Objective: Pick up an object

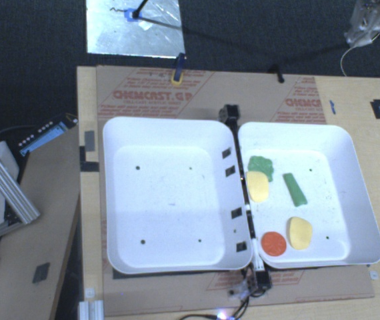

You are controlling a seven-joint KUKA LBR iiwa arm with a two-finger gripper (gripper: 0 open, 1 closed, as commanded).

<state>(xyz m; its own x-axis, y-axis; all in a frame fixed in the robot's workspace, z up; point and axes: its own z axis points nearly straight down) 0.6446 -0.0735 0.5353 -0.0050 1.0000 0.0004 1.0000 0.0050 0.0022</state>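
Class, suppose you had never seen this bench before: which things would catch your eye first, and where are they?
The two white bins side by side stand out first; the right bin holds a bright cluster: a green leafy piece touching a yellow piece, a green stick, an orange-red disc and a second yellow piece. Next, the shiny metal sheet at top left.

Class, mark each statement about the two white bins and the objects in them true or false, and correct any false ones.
1. All the small objects lie in the right bin. True.
2. The orange-red disc sits in the left bin. False: it is in the right bin, near its front edge.
3. The green stick lies apart from the other pieces. True.
4. The claw is gripping the green stick. False: it is at the view's top right, away from the bins.
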